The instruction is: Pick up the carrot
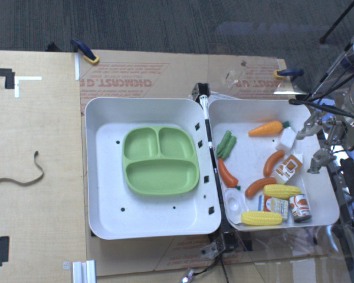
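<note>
— Carrot first: where is the orange plastic carrot with the green tip [266, 128]?

— Lying on its side in the upper part of the right-hand shallow white bin [224, 114], green end pointing right, nothing gripping it. A small white block [287, 138] sits just beside that tip.

— And around it?

— Below it, a red sausage [272, 161], a small white-and-orange carton [287, 168], another red sausage [260, 186], a yellow corn cob [281, 190], two small labelled cans [275, 205] [300, 208] and a second yellow corn cob [261, 218]. Toward the bin's left wall are green bean pods [226, 143] and a second orange carrot-like piece [226, 173].

— The gripper?

— The two-finger gripper [316, 148] is at the bin's right edge, well apart from the carrot. Whether its fingers are open or closed I cannot tell; the metal parts there are too tangled to read.

— The other bin?

— The left-hand shallow white bin [100, 175] holds a green three-compartment plate [161, 160]. On the pale wooden worktop [35, 217] to the left lies a curved dark strip [20, 174].
</note>
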